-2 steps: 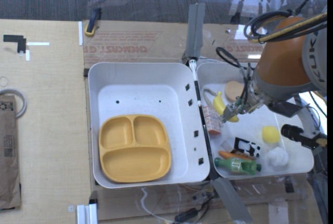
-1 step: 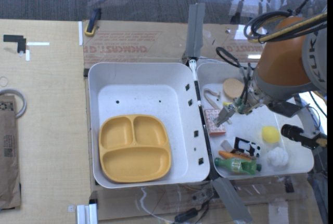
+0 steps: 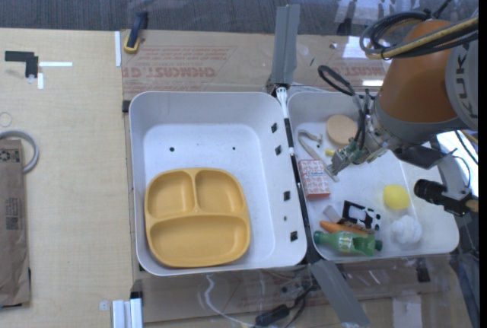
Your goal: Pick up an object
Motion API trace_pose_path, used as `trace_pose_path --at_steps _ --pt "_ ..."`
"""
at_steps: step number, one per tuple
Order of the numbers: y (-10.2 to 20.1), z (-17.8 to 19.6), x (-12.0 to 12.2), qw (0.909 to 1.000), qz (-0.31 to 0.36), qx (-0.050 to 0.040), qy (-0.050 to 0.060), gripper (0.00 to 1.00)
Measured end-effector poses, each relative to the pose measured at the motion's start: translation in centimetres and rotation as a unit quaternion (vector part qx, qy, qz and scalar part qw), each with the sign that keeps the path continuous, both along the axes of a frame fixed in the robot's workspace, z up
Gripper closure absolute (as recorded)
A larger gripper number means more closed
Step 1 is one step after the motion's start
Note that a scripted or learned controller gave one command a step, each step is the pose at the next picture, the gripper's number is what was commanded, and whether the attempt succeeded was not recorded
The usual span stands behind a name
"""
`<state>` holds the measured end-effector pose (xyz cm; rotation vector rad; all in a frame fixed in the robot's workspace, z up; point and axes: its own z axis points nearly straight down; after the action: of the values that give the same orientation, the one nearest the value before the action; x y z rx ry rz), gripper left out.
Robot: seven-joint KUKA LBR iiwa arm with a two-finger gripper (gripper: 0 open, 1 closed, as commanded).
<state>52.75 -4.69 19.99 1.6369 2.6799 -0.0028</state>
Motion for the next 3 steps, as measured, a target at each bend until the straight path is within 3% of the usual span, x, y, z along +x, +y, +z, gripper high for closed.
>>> trace_pose_path --at_steps 1,2,3 --pt "-3.1 15.7 1.4 0.9946 -0.103 -0.0002 0.000 1.00" --pt "2.6 12.6 3.2 0.9962 -0.087 -0.0001 0.001 1.00" --pt "7.4 8.2 0.6 0.9978 -0.067 0.0000 0.001 1.00"
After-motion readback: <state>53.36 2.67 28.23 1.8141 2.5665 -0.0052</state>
